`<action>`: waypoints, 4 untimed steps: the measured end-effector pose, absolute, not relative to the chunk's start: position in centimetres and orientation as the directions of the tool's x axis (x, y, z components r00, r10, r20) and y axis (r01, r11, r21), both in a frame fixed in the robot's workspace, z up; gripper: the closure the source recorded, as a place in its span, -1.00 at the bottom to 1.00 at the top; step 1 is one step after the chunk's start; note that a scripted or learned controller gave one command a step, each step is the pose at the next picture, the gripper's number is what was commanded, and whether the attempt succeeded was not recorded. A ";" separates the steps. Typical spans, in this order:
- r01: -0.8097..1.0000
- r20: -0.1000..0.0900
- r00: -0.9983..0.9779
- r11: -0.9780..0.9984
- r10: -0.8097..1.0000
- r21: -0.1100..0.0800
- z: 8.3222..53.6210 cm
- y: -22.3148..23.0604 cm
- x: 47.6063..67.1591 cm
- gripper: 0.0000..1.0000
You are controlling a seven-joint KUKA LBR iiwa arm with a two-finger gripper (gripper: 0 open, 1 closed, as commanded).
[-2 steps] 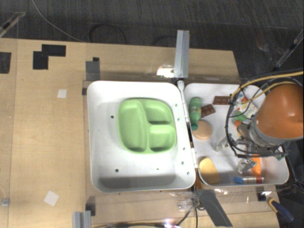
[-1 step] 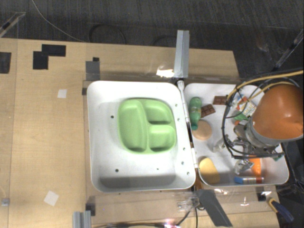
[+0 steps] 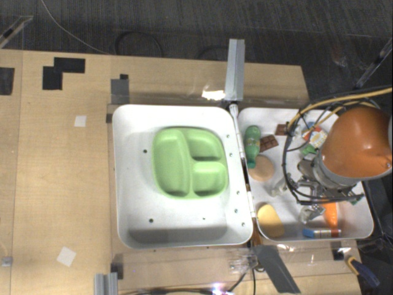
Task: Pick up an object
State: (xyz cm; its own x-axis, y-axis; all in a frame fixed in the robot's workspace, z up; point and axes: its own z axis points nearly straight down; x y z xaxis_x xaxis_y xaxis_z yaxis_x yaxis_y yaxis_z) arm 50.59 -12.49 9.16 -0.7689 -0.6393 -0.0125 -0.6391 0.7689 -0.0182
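Pale wood bench (image 3: 55, 183) up top, and we've got two glossy white plastic bins sitting on it. Left bin (image 3: 132, 165) holds a matte light-green divided tray (image 3: 187, 161) with rounded corners and three compartments. Right bin (image 3: 368, 223) is the cluttered one: a green bottle (image 3: 252, 141) lying along the divider, a small brown block (image 3: 268, 143) beside it, a tan roundish lump (image 3: 264, 168), a smooth yellow oval (image 3: 270, 220), an orange carrot-like piece (image 3: 331, 214) and a slim marker (image 3: 320, 232) near the front wall. The arm's shiny orange dome and cable tangle hang over that bin; the tool (image 3: 311, 212) pokes out underneath, and we can't tell how wide it's spread or if it's got anything.
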 end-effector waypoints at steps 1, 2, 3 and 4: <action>-0.629 -0.018 -0.777 0.777 -0.630 -0.015 9.1 -13.7 50.0 -1.00; -0.683 -0.014 -0.730 0.730 -0.683 -0.019 9.1 -13.7 50.4 -1.00; -0.683 -0.027 -0.730 0.730 -0.683 -0.029 10.5 -13.4 50.9 1.00; -0.919 -0.004 -0.394 0.394 -0.919 -0.013 23.8 -16.4 54.2 1.00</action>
State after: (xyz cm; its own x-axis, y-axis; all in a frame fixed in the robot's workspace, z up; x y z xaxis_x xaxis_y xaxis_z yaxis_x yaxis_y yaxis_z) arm 54.22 -16.38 23.76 -0.3937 -0.9192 -0.0039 -0.9191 0.3938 -0.0128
